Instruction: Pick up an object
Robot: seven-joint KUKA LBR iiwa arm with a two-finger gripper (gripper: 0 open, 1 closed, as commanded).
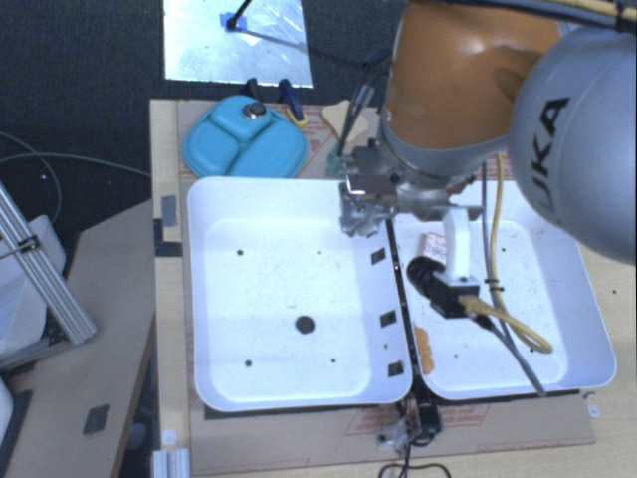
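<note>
My gripper hangs over the far right corner of the left bin, close to the wall shared with the right bin. The big orange and grey wrist above covers much of it. A small dark round object lies on the left bin's floor, well toward the front and left of the gripper. In the right bin a small orange-brown piece lies near the dividing wall. A pale pink-printed item shows partly under the arm at that bin's back.
A light blue compartment tray sits behind the left bin, with a silver sheet farther back. An aluminium frame stands at the left. The arm covers the right bin's far side.
</note>
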